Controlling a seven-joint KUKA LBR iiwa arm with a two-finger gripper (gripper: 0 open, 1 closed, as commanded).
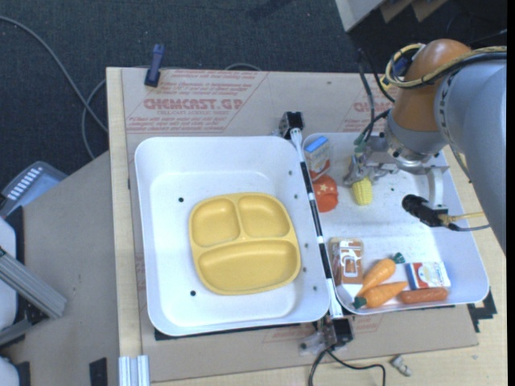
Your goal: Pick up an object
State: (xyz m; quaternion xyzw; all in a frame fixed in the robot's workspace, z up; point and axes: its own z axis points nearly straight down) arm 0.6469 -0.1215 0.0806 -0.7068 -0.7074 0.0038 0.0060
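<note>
The arm (475, 95) is reaching in from the right over the far part of the right bin (471, 252), wrist pointing down, gripper (364, 174) hanging right at the yellow corn cob (363, 190) near the bin's far-left corner. Whether the pincer is gaping or closing cannot be told here. A good grasp is probably requiring the tips centred across the cob, avoiding the red tomato (325, 194) just left.

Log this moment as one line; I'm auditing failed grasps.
arm: over right bin | gripper: at corn cob, grasp unconfirmed | left bin: yellow tray | status: nothing lifted
</note>
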